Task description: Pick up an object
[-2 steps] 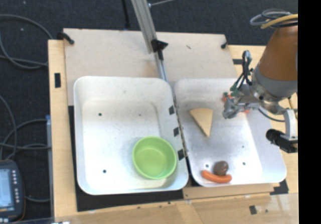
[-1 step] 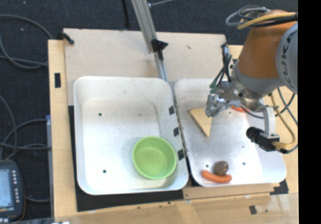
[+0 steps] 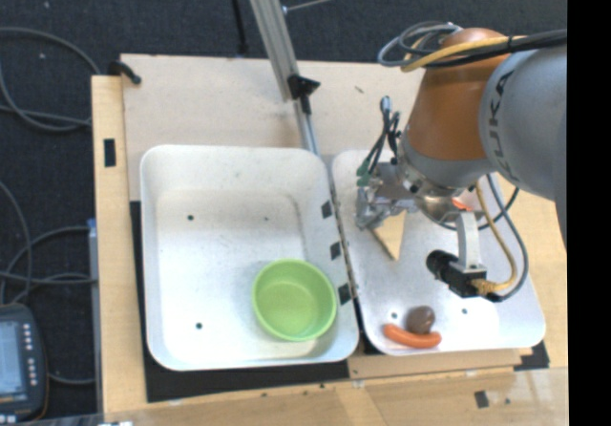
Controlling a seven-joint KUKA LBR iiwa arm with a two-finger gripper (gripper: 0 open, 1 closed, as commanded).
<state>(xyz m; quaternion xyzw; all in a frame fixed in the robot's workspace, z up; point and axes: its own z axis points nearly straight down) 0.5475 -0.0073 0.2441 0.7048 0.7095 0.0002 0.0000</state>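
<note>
Bench, bowl near bin edge

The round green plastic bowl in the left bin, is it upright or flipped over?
Upright. The round green plastic bowl shows its open mouth and hollow inside to the camera, resting near the left white bin's front right corner.

Green bowl, upright and open upward, in the left bin's near right corner; orange carrot flat along the right bin's near edge, touching a small brown lump; tan wedge mid-bin, partly hidden.
</note>
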